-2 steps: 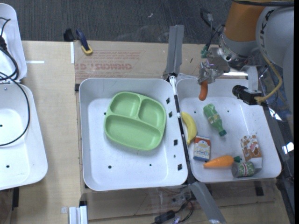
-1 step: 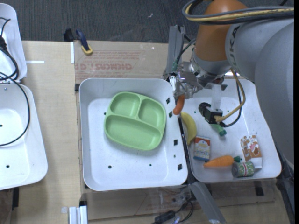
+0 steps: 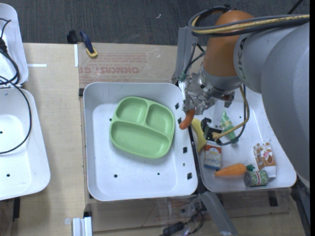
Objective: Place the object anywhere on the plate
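Note:
A light green divided plate [image 3: 142,127] lies in the left white bin [image 3: 98,181], a little above its middle. My gripper [image 3: 189,111] hangs over the wall between the two bins, just right of the plate's right rim. A small orange, sausage-shaped object [image 3: 185,120] sticks out downward from between the fingers, so the gripper is shut on it. The object hangs above the bin's edge, apart from the plate.
The right bin [image 3: 285,178] holds a yellow banana [image 3: 199,133], a carrot [image 3: 230,170], a small can [image 3: 256,178], a white and red box [image 3: 213,157], a carton [image 3: 264,155] and a green bottle [image 3: 226,122]. The big grey arm [image 3: 275,63] covers the bin's upper right.

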`<action>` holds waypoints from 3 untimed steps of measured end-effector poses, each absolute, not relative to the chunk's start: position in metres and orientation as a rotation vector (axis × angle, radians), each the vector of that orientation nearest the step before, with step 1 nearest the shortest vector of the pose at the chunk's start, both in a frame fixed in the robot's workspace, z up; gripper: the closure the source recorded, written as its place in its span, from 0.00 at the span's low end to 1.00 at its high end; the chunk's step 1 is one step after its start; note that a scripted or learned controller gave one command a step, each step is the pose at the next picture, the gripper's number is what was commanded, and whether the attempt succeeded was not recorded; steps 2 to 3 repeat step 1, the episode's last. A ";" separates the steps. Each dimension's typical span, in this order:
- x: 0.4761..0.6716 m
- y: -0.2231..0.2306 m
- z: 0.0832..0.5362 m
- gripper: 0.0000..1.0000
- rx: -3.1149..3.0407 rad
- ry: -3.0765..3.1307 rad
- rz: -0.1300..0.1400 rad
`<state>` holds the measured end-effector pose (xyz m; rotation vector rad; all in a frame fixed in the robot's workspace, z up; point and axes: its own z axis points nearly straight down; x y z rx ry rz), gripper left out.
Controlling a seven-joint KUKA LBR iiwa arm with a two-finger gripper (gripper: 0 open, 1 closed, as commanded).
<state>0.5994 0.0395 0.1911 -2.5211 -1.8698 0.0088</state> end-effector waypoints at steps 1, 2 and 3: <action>0.599 0.039 0.191 0.00 -2.523 -1.868 0.008; 0.599 0.039 0.191 0.00 -2.523 -1.868 0.008; 0.599 0.039 0.191 0.00 -2.523 -1.868 0.008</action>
